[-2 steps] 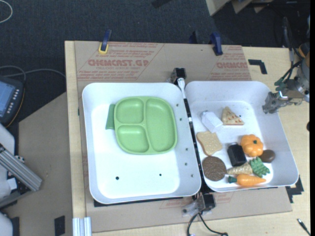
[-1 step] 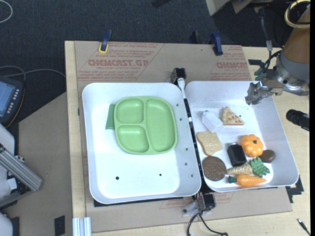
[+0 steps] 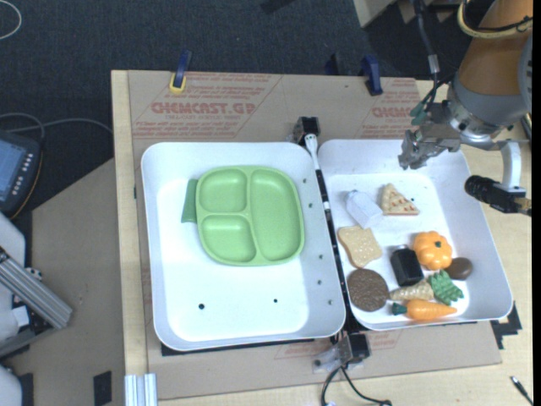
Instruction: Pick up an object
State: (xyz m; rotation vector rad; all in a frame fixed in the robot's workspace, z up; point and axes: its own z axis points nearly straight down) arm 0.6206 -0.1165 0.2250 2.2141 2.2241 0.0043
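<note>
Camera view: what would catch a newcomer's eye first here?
The green divided plate in the left bin, bright against the white. Then the cluster of toy food in the right bin, especially the orange pumpkin and the carrot. The tool hangs over that bin's far edge.

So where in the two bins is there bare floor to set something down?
Left bin: bare floor in front of and left of the green tray. Right bin: bare only along the far edge, beneath the pincer. Its near half is crowded, from the pizza slice to the carrot.
</note>
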